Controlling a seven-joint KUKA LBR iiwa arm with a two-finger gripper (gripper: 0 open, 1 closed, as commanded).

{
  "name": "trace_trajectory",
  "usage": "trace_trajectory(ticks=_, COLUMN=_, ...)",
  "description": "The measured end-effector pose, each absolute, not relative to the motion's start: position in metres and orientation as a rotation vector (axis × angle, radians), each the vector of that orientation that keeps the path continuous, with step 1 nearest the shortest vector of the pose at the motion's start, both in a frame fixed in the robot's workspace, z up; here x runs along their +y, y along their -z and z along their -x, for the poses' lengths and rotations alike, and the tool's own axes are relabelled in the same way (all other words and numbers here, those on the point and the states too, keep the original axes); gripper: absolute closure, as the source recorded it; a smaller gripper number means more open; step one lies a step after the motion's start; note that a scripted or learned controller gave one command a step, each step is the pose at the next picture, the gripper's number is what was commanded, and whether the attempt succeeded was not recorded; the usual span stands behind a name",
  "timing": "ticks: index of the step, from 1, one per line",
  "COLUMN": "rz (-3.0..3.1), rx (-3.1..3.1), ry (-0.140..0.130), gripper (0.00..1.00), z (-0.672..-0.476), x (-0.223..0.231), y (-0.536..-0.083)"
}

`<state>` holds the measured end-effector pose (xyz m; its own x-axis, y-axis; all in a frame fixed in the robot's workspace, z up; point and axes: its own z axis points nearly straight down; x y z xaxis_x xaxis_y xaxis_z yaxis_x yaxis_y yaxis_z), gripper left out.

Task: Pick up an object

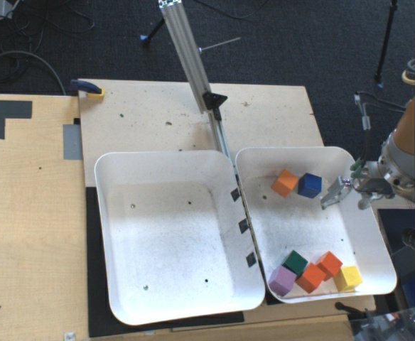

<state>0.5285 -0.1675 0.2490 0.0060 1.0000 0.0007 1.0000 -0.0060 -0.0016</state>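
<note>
The right bin (364, 222) holds several small cubes. An orange cube (286, 182) and a blue cube (309, 185) lie side by side near its far wall. A green cube (295, 262), a purple cube (282, 280), two orange-red cubes (310, 277) (329, 263) and a yellow cube (347, 278) cluster at its near edge. My gripper (348, 199) hangs over the bin's right rim, just right of the blue cube. It is open, with nothing between its metal fingers (332, 195).
The left bin (122, 183) stands beside the right one, with black clips (243, 225) along the shared wall. A slanted aluminium bar (192, 59) rises behind the bins. A small blue and yellow object (87, 88) lies at the board's far left corner.
</note>
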Motion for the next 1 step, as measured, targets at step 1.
trace_trajectory(ticks=1, rz=2.230, rx=-2.222, ry=0.002, gripper=0.00, z=-0.5117, x=-0.2044, y=-0.3245)
